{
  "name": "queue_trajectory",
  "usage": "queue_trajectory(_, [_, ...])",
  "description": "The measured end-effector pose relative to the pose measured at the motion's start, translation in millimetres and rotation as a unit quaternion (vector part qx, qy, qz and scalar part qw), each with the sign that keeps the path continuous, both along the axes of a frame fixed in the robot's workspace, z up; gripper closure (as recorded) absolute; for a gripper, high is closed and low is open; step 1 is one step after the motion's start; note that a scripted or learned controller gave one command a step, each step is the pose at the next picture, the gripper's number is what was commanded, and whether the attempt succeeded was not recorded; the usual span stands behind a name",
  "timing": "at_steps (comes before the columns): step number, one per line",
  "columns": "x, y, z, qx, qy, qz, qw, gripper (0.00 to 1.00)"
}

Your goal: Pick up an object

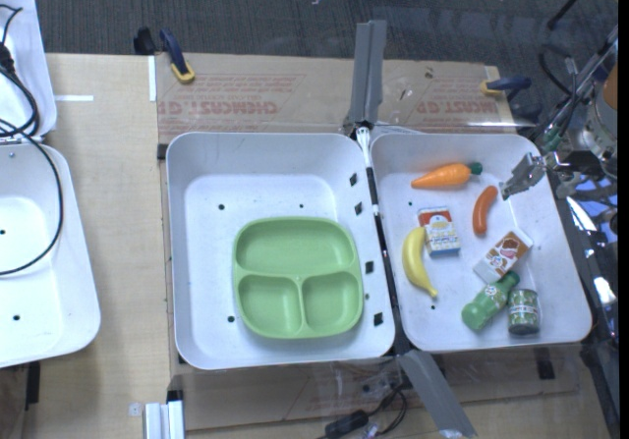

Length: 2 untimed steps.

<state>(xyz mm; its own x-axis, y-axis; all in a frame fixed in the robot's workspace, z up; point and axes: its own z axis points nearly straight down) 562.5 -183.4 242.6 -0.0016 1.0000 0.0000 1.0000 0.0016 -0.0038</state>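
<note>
We see the orange pepper [483, 209] lying in the right bin [570, 260], just below and left of the gripper [521, 177], whose fingers are too small and blurred for us to tell their state. Most of the arm is cut off at the right edge. Around the pepper lie a carrot [444, 175], banana [419, 263], two small cartons, a green bottle [488, 304] and a can [524, 311]. The left bin [197, 231] holds a green divided plate [298, 277].
</note>
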Motion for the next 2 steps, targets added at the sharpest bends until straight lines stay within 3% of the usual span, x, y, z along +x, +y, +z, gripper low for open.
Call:
queue_trajectory(1, [36, 4, -115, 0.0001, 0.000, 0.012, 0.9999, 0.00])
queue_trajectory(2, [21, -4, -152, 0.0000, -0.001, -0.028, 0.9996, 0.00])
